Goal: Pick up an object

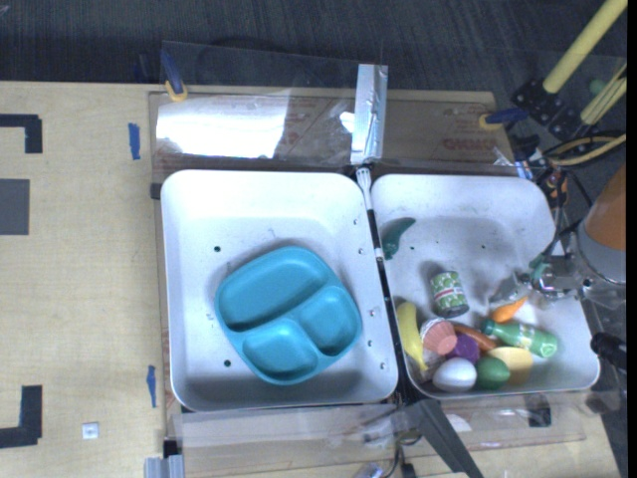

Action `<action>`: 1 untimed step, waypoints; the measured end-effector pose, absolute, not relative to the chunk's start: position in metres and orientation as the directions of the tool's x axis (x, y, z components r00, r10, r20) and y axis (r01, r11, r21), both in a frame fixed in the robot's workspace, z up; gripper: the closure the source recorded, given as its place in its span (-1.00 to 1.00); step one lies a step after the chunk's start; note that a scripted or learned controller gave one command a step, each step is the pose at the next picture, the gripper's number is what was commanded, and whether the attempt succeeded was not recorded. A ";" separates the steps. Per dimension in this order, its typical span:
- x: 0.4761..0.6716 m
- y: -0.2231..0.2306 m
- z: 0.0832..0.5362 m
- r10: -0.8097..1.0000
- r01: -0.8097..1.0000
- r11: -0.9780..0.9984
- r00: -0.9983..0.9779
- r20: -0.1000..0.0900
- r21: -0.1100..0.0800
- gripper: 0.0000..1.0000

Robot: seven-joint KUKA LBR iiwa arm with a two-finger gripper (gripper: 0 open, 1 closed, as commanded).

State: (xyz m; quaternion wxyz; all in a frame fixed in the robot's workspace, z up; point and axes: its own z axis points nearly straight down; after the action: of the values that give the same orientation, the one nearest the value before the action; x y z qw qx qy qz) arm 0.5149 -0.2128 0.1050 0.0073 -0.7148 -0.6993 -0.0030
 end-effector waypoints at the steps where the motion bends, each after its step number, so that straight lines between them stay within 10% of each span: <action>1: 0.511 -0.197 0.088 0.996 0.996 -0.091 0.091 0.005 0.005 -1.00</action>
State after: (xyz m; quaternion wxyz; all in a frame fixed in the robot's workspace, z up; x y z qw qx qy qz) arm 0.5115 -0.1970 0.0881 -0.0002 -0.7387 -0.6741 -0.0034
